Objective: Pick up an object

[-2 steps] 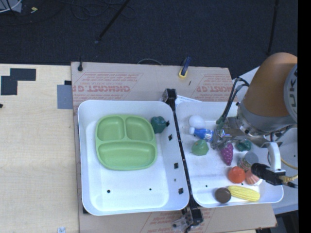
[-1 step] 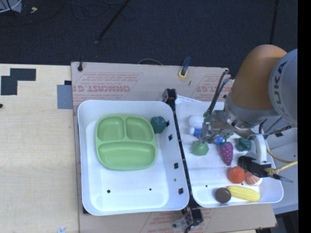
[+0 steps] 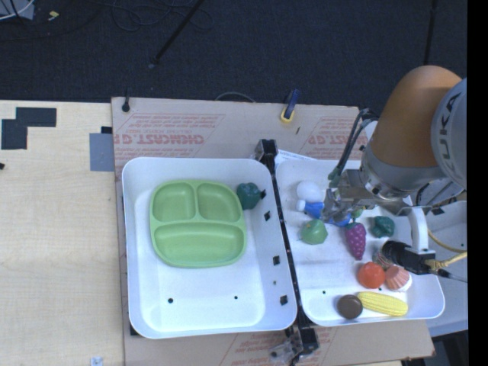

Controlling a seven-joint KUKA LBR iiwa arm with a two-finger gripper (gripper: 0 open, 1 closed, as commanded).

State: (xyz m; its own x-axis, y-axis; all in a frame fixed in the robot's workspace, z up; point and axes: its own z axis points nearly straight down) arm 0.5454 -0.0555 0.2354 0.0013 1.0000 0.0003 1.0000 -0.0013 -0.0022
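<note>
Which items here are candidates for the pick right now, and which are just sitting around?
In play, right bin, near the gripper:
- green toy
- blue piece
- white ball
- purple grapes
- dark green toy
- tomato
- corn
- brown ball

Lying about, left bin:
- green divided plate
- dark teal toy

Glossy white plastic bins (image 3: pixel 145 296), matt green plastic tray (image 3: pixel 198 223), cardboard underlay (image 3: pixel 191 132).

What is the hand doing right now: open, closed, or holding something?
Hand: down in the right bin among the toys; whether it is open, closed or holding anything cannot be told.
</note>
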